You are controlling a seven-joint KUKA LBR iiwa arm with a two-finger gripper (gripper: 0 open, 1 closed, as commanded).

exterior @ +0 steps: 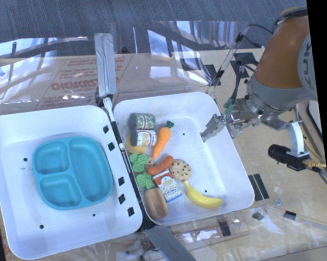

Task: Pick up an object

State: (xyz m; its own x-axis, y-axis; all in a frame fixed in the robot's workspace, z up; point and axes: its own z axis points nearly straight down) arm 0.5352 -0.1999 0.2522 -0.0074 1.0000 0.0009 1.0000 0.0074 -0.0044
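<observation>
The right bin holds a cluster of toy food along its left side: two small cans, an orange carrot, a green leafy piece, a sausage, a cookie, a small printed box, a bread roll and a yellow banana. My gripper hangs over the right bin's upper right part, to the right of the carrot and apart from every toy. Nothing sits between its fingers.
The left bin carries a blue divided plate. A clear plastic wall runs behind both bins. The arm's orange band and grey wrist reach in from the right, above the right bin's rim.
</observation>
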